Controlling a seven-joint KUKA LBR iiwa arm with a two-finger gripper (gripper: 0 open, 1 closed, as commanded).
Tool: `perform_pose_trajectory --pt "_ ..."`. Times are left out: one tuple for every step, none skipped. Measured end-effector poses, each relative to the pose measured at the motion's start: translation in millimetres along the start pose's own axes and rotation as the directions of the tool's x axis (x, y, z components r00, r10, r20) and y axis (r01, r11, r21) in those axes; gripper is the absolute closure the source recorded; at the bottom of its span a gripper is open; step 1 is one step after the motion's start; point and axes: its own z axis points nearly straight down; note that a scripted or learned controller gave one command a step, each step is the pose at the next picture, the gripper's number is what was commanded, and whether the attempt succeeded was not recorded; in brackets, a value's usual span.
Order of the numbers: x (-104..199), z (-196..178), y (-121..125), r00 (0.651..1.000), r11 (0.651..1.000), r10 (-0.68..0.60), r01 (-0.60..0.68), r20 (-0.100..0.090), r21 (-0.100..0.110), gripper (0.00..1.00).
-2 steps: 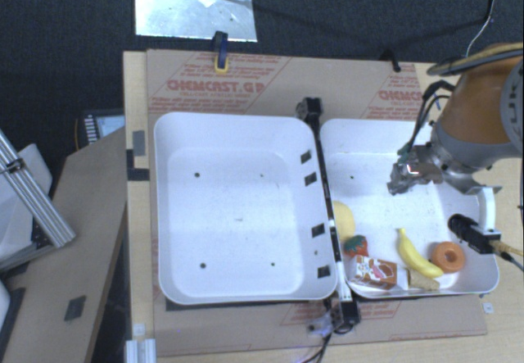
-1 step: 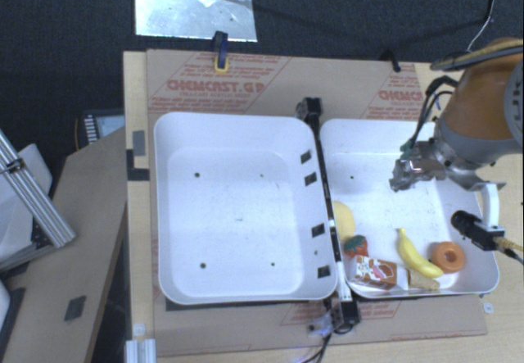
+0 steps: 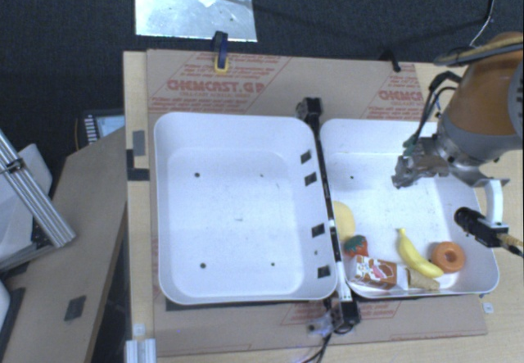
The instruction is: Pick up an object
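Overhead slanted view of the worktop (image 3: 139,214) bearing two shallow white bins side by side. The left bin (image 3: 176,136) shows its bare floor with a few small dark marks. The right bin (image 3: 360,136) carries all the candidate objects, gathered along its near edge: a pale yellow rounded piece (image 3: 344,218) against the dividing wall, a small red and green item (image 3: 355,246) just beside it, a flat printed packet (image 3: 376,272) in front, a banana (image 3: 414,254) lying at a slant, and an orange ring (image 3: 448,256) near the bin's right corner. The banana and the ring lie close together; whether they touch cannot be told. The clustering leaves the far half of this bin open, which gives the arm room to descend there.

The arm (image 3: 487,99), grey with an orange band, enters from the right, and its pincer (image 3: 412,169) hangs over the open floor of the right bin, well apart from the objects. Nothing appears between its tips; whether they are spread or closed cannot be told at this resolution.

Judged from this layout, the pick is not yet made. The banana and ring are the nearest targets; objects packed against the wall and against each other would likely offer less clearance for the tips
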Motion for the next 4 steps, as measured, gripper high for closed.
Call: perform_pose_trajectory --pt "0.1 -10.7 1.0 1.0 1.0 -0.001 0.001 0.0 -0.003 1.0" --pt "-4.8 79.6 60.3 1.0 1.0 -0.004 0.004 0.0 0.006 1.0" --pt "27.3 109.1 58.4 1.0 1.0 -0.005 0.005 -0.002 0.008 1.0" --pt "25.4 96.5 59.7 1.0 1.0 -0.004 0.004 -0.001 0.003 1.0"
